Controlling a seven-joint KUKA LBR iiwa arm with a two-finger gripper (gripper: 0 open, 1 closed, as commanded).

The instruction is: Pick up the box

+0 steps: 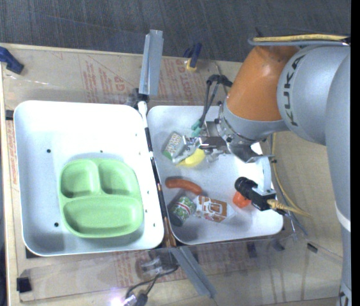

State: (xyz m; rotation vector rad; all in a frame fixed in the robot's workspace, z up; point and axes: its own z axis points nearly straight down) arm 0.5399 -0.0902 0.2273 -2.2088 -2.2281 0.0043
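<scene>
Box (211, 208) lies flat near the right bin's (262, 228) front wall, just beside a green can (181, 210) at its 9 o'clock. Sausage (183, 184) beyond. Claw (200, 144) sits farther back over a yellow item (194, 159); opening cannot be determined. Recommend descent centred on box, clear of can.

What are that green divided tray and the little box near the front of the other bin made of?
The green tray looks like moulded plastic: one even pale green colour, rounded compartment edges, a dull, slightly soft sheen. The box looks like printed cardboard or carton: flat faces, brown and white print, possibly a glossy coating, though it is too small to be sure. Both bins, such as the left bin, appear to be smooth white plastic.
</scene>
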